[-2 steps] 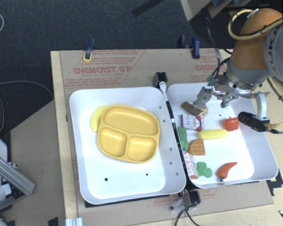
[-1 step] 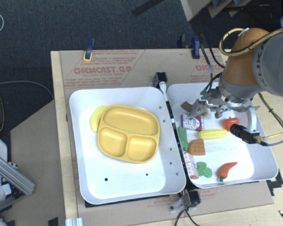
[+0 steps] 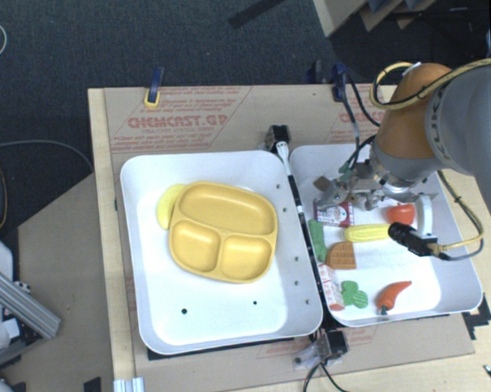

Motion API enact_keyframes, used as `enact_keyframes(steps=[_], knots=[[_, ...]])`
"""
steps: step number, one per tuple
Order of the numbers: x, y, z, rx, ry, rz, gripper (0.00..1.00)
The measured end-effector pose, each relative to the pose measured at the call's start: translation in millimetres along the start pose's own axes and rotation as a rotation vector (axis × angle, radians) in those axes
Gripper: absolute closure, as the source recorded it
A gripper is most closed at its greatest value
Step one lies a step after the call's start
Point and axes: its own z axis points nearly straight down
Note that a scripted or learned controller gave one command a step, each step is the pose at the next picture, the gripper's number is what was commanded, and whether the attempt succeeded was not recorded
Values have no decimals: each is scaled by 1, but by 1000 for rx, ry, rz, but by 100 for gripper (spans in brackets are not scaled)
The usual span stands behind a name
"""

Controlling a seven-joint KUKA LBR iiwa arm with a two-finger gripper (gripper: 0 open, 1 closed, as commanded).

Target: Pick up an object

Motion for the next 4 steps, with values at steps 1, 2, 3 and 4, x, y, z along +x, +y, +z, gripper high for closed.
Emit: enact_keyframes(steps=[1,2,3,4], knots=[[-2,4,-15,-17,-8,0,100],[2,10,-59,-1,-5,-1,100],[11,13,-106,-2,-5,-2,100],[11,14,-139,-4,-5,-1,100]])
